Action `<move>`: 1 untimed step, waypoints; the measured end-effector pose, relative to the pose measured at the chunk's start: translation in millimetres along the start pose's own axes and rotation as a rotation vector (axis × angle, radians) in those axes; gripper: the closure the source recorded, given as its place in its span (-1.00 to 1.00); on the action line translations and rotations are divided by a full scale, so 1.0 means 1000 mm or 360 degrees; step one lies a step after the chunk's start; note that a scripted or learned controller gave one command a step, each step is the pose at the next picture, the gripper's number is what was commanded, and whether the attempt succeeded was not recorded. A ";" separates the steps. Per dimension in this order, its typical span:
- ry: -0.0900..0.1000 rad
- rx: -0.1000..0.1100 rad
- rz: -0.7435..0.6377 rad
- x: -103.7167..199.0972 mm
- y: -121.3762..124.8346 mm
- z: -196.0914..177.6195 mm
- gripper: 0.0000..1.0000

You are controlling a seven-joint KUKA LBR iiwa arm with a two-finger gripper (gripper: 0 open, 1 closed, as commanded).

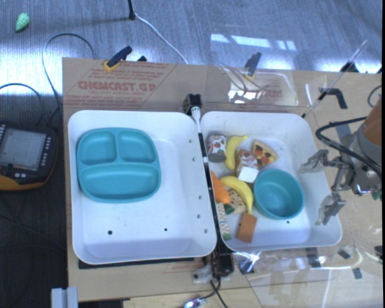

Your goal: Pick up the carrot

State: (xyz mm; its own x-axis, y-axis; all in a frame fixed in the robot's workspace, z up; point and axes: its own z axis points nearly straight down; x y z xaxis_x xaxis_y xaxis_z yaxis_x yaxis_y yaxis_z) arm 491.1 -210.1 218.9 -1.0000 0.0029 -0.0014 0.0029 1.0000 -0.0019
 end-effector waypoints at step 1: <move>0.0015 -0.0012 0.0095 -0.041 0.088 0.104 -1.00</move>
State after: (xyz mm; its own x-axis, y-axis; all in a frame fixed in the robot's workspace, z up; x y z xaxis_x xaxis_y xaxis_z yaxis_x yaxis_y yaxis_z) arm 532.1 -122.6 114.7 -0.9980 0.0628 0.0084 0.0628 0.9980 0.0055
